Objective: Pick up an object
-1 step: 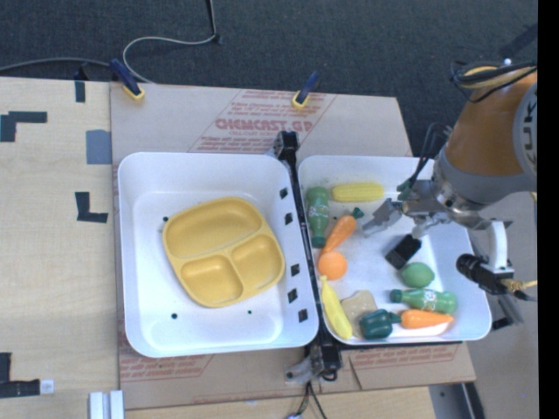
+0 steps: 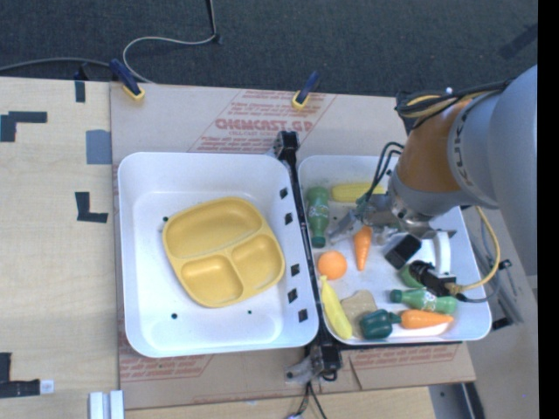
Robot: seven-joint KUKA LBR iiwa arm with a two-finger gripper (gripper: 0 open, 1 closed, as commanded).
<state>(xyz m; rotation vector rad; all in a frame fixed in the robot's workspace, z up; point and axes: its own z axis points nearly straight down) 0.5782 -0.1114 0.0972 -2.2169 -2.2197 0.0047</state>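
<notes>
The arm reaches in from the right of the frame and its gripper [image 2: 365,218] hangs low over the right bin [image 2: 467,321], close to the bin's upper middle; whether the fingers are wide or narrow I cannot tell, because the wrist covers them from above; nothing is seen between them, so I judge that no object is held yet.

The nearest candidate is the small carrot [image 2: 362,249], which lies just below the gripper, pointing down in the frame; the orange ball [image 2: 332,264] is beside it to the lower left, and the green bottle [image 2: 317,215] stands near the divider at the left of this bin.

To do the pick well, the fingers should close across the thin width of the carrot, not along its length; the descent should be straight, since the ball is close and may roll.

The left bin [image 2: 140,321] carries a yellow divided plate [image 2: 223,250], well apart from the work.
</notes>
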